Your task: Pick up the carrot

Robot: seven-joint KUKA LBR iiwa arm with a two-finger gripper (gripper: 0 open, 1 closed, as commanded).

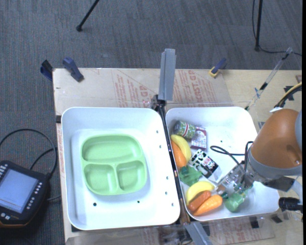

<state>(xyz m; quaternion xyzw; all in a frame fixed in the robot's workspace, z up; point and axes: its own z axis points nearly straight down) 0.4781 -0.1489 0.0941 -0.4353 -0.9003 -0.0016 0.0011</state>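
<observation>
- While the arm reaches into the right bin (245,117), its hand (234,184) hangs low near the front of that bin, just beside the carrot (208,203) and a little above and to the right of it.
- How wide the hand stands open I cannot tell, because the parts there are small and mixed with wires; nothing is seen held in it.
- The carrot lies flat in the front part of the right bin, close to the front wall, with its long side going from lower left to upper right.
- A yellow banana-like toy (199,190) touches it from behind, and a small green toy (235,202) lies just beside its right end, under the hand.
- By my judgement the carrot is a light plastic toy, stiff and smooth, so it may slip or roll if it is pressed off the middle.
- The best place to take it is across the thick middle part, with the closing direction across its long side.
- The neighbours are tight, so one finger may land on the yellow toy instead.
- The left bin (71,131) carries a green divided tray (115,164).
</observation>
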